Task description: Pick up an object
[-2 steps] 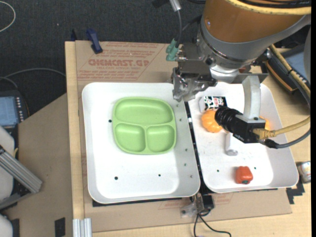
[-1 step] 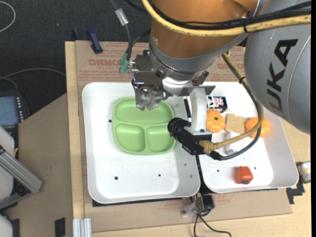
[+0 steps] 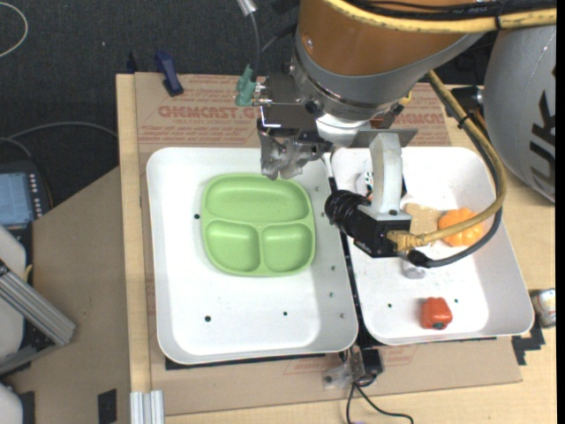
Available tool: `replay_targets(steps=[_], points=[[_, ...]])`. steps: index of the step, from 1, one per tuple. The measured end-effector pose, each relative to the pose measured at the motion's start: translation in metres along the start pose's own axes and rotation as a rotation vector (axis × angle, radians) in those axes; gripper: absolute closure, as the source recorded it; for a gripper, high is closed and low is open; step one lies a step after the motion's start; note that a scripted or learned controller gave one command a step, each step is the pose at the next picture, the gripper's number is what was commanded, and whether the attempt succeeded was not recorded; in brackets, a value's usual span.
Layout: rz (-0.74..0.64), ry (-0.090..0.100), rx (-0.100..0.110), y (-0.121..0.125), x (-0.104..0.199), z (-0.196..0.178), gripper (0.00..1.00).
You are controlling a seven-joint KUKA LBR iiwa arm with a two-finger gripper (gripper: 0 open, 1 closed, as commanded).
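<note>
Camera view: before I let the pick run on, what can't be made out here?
- Gripper: at the far rim of the green three-compartment plastic plate; the arm's body hides much of it, so any contact is unclear.
- Orange rounded object and tan piece in the right white bin: partly behind the black cable fitting, shapes unclear.
- Small red block: too small to identify.

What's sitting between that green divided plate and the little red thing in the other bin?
From the camera view, between the green divided plate and the small red object lie bare white bin floor and the two bins' meeting rims.
</note>
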State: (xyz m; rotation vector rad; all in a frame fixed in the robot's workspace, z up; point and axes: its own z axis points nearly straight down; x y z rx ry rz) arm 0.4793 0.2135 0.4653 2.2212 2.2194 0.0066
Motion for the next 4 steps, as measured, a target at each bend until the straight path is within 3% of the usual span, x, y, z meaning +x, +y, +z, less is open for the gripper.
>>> replay_targets(steps=[1,2,3,4], points=[[-0.003,0.000,0.001,0.000,0.011,-0.017,1.00],[0.009,-0.010,0.023,-0.003,-0.072,0.174,1.00],[-0.007,-0.003,0.014,-0.004,0.005,0.238,1.00],[0.000,0.005,-0.016,0.029,-0.018,0.058,1.00]])
